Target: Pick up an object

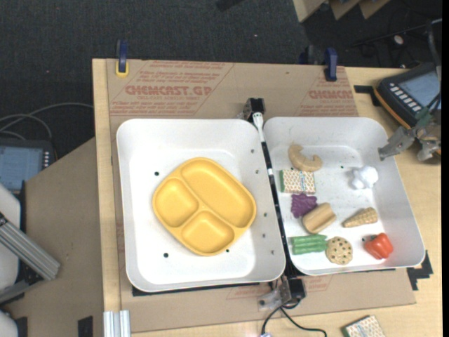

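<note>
small toy food objects, the things to be picked from, all lie in the right shallow white bin. none of them is lifted.

along that bin's left side, from far to near:
- a tan curved pastry piece
- a flat checkered wafer with green edges, just beside the purple bunch of grapes
- a purple bunch of grapes
- a tan bread roll, touching the grapes
- a green bean-like stick
- a round speckled cookie, just beside the green stick at the near wall

further right lie a white crumpled lump, a tan waffle cone on its side, and a red pepper with an orange tip near the bin's near right corner.

the grey metal gripper sits at the far right rim of the right bin, apart from every object. the white lump is the nearest to it. whether it is spread or pressed together cannot be told, and nothing shows in its grasp.

the left shallow white bin holds a yellow plastic plate with three compartments, lying flat near its middle. both bins rest side by side, touching, on a brown board with red print. two blue clamps hold the board's far edge.
</note>
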You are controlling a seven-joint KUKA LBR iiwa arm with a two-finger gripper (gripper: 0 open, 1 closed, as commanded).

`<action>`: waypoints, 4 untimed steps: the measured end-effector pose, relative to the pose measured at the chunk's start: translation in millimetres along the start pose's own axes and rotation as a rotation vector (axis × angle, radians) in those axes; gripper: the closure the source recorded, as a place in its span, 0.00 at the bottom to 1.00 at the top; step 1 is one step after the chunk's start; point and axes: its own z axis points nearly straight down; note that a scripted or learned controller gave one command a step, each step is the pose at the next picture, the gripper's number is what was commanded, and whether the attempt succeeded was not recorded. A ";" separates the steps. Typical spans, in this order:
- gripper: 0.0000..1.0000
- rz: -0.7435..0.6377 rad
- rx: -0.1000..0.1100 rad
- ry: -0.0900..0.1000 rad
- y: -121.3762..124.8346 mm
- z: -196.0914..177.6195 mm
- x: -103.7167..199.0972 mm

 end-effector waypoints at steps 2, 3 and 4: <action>0.00 -0.004 -0.001 0.010 84.8 180.7 1.3; 0.00 -0.004 0.000 0.010 43.0 180.0 1.0; 0.00 -0.005 -0.007 -0.002 116.9 180.1 23.8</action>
